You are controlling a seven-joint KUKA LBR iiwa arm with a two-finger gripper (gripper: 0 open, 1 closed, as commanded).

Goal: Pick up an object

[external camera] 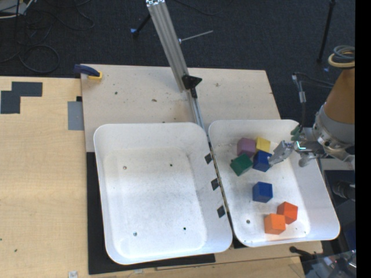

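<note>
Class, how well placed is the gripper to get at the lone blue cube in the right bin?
Probably yes. The lone blue cube sits apart from its neighbours, open from above, and the gripper hovers nearby over the right bin.

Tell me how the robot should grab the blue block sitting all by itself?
The lone blue block sits apart from the others in the right bin. Probably best to come straight down from above and pinch two opposite flat sides, since there is free room around it.
</note>
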